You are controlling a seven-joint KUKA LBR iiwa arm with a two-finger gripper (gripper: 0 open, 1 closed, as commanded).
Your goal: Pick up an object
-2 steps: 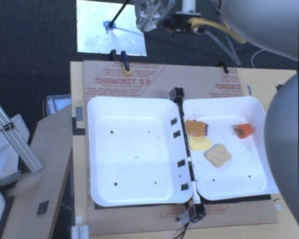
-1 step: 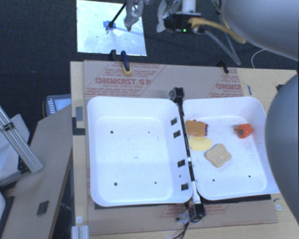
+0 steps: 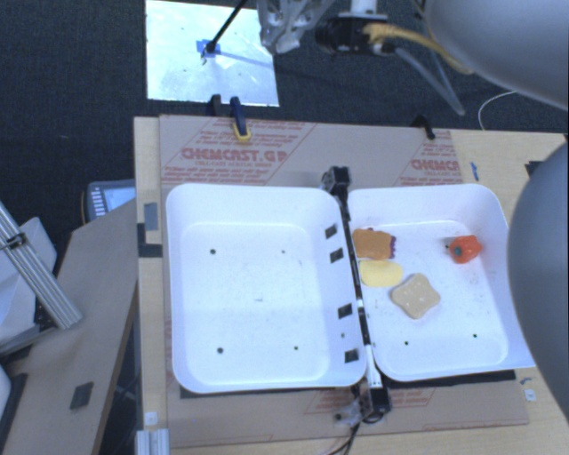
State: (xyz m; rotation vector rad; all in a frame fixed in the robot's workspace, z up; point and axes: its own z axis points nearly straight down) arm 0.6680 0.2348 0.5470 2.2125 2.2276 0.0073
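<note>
Toast (image 3: 415,296) in rt bin (image 3: 489,354), untouched.

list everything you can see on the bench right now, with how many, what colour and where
left bin: one, white, left half of the bench
right bin: one, white, right half, beside the left bin
toast-shaped piece: one, tan, middle of the right bin
flat disc: one, pale yellow, left of the toast-shaped piece
orange slab: one, orange with a purple edge, right bin near the divide
small orange object: one, orange-red, right bin's far side
clamp: one, blue and yellow, bench's far edge
tool: one, metallic, top of view beyond the bench
</note>
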